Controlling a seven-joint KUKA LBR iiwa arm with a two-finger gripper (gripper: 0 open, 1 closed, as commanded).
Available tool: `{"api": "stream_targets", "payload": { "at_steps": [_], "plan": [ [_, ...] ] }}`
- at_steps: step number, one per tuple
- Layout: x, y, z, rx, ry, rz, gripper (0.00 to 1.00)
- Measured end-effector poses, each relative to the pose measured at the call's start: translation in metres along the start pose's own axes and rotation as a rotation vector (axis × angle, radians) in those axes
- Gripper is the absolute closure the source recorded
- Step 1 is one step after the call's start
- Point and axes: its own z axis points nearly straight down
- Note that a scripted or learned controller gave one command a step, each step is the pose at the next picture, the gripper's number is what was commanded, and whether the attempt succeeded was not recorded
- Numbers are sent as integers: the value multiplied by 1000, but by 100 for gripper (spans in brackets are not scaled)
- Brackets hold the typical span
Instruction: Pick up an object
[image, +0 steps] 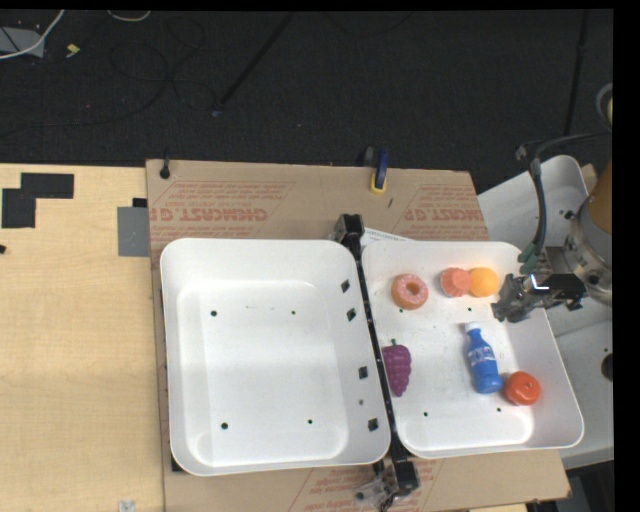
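The right bin (455, 435) holds a pink ring-shaped doughnut toy (409, 291), a pink-red round fruit (455, 281), an orange ball (483, 282), a blue bottle (482, 359) with a white cap, a red-orange tomato-like ball (521, 388) and a purple bunch of grapes (397, 367). My gripper (512, 302) hangs over the bin's right side, just right of the orange ball and above the blue bottle. I see nothing held between its dark fingers.
The left bin (190, 400) lies beside the right one, joined by a black divider with clips (362, 320). Both rest on a cardboard sheet (260, 205) on the wooden bench. A blue-yellow clamp (379, 172) sits at the cardboard's far edge.
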Motion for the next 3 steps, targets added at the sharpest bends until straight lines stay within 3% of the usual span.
{"api": "stream_targets", "payload": {
  "at_steps": [1,2,3],
  "plan": [
    [-13,12,-6,16,1,3,100],
    [4,78,-113,7,-1,0,100],
    [22,72,-189,10,1,0,100]
  ]
}}
